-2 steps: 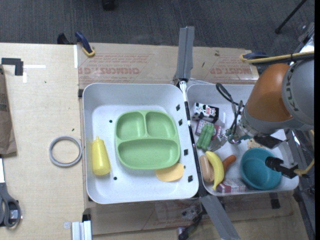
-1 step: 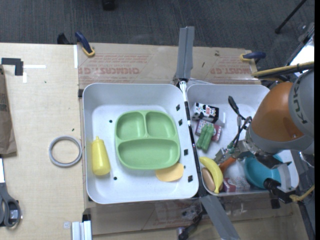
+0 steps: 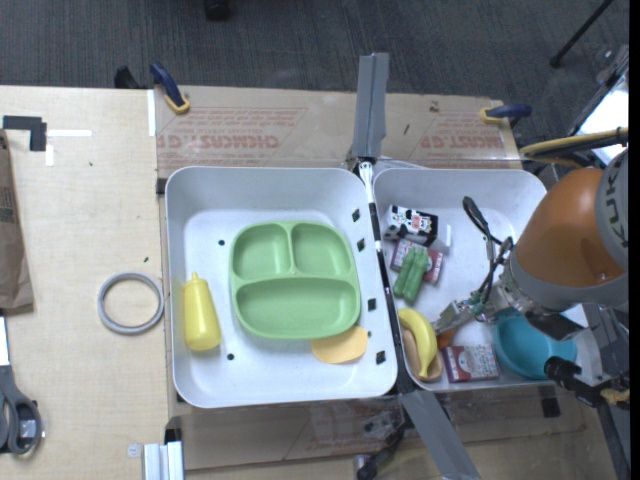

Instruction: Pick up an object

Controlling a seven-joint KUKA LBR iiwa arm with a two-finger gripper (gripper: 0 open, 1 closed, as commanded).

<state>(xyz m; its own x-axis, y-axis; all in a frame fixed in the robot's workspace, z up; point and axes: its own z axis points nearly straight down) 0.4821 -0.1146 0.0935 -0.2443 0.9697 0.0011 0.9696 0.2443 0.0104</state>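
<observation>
Tape ring (image 3: 131, 301) and scissors (image 3: 20, 420) on bench (image 3: 80, 218).

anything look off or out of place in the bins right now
Nothing is spilled or broken. The green divided plate sits slightly askew in the left bin, with an orange piece tucked under its lower right corner. A grey ring lies outside the bins on the bench.

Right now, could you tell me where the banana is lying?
In the camera view, the banana lies in the right bin, at its front-left corner against the wall dividing the bins, below the green packet.
</observation>
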